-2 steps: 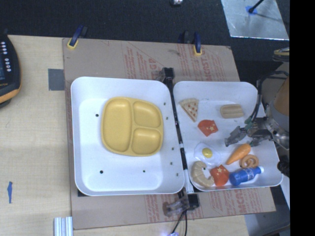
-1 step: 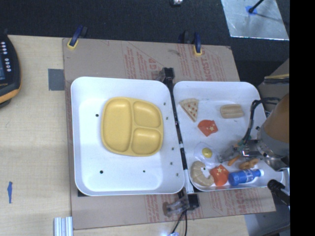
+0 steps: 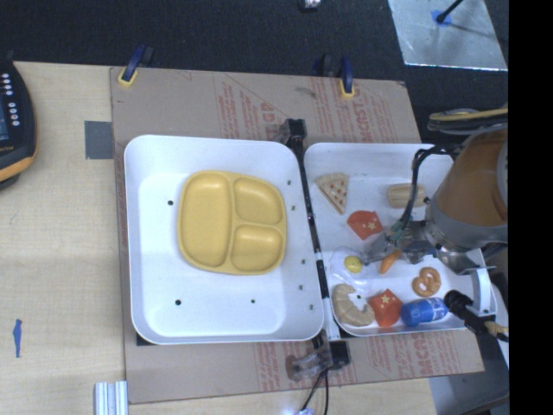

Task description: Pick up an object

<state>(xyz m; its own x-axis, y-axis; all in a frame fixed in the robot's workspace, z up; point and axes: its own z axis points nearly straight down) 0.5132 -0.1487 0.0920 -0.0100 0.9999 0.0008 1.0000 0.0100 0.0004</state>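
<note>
Claw (image 3: pixel 396 247) low in right white bin (image 3: pixel 363 158), tips at small orange carrot-shaped piece (image 3: pixel 388 262). Opening of claw: cannot tell, tips dark and blurred. Carrot piece just near-left of claw, long axis slanting from near-left to far-right, between yellow round piece (image 3: pixel 352 264) and brown pretzel (image 3: pixel 426 280). Red piece (image 3: pixel 365 224) just far-left of claw. Yellow three-compartment plastic plate (image 3: pixel 232 221) in left bin. Faint red printing on cardboard sheet (image 3: pixel 259 102) over worktop, not legible.

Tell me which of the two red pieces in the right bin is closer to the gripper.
The upper red piece, just left of the gripper. The lower red piece lies farther off, between the bread slice and blue can.
</note>
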